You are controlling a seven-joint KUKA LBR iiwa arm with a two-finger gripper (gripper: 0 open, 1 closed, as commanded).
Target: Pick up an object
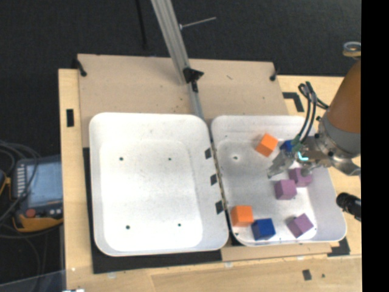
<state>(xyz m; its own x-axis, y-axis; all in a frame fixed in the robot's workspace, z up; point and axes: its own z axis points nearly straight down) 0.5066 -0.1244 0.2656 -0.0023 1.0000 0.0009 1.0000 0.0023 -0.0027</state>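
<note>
Camera view looks down on the two bins, and nothing is lifted yet: every object sits on the floor of the right bin (243, 126), so the pick is all to come. Nearest the viewer, along that bin's front edge, an orange cube (243, 214) sits touching a blue cube (263, 229), with a purple cube (300, 224) further right, apart from both. Step back and there is a second purple cube (285, 189), with a third purple block (301, 176) just behind it, close enough that the two may be touching. Right above that pair hangs the gripper (290, 160), fingers spread open with nothing between them, one tip reaching down toward the near purple cube. Further still, a second orange cube (266, 145) lies tilted just left of the gripper, and a bit of blue (287, 145) peeks beside the wrist, too hidden to name. My read: the purple pair is the likely target, and their crowding is the snag, since a finger could land on the neighbour. The left bin (152, 181) lies well clear of the action.
</note>
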